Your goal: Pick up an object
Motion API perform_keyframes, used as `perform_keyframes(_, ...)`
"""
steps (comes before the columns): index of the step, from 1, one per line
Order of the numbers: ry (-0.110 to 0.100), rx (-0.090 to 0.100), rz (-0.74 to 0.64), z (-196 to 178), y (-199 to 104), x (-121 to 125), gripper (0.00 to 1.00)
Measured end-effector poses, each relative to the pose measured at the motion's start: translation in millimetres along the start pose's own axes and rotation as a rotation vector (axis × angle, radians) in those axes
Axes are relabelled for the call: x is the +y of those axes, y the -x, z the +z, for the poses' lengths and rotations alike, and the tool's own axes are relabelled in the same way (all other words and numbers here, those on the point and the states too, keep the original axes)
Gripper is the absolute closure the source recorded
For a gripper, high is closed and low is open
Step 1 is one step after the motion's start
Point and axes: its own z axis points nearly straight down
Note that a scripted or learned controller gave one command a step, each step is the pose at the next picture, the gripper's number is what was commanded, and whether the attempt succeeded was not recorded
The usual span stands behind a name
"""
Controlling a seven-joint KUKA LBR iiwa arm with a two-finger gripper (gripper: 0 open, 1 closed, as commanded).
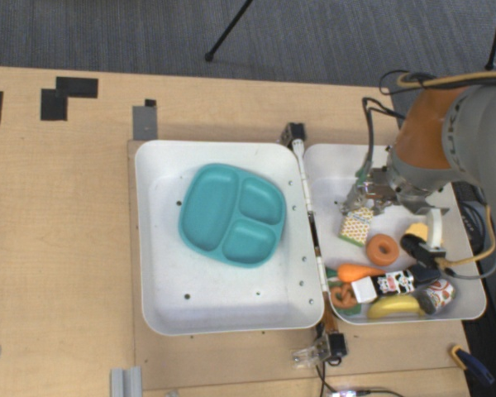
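Note:
My gripper (365,198) is low over the right bin (331,165), in its middle part. Just below it lies a small yellow and green checked piece (356,227), close to the gripper tip; whether they touch I cannot tell. An orange ring (383,249) lies to the right of that piece. Along the bin's front edge lie an orange carrot (360,272), a white and black box (388,285) and a yellow banana (395,307).
The left bin (161,304) holds a teal divided plate (231,213). The arm's grey body and orange band (426,126) cover the right bin's back right part. Small clamps stand on the bench between the bins.

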Motion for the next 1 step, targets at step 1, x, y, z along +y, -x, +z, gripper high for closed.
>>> perform_keyframes(1, -0.009, 0.002, -0.001, -87.6, -32.7, -71.1, 1.0)
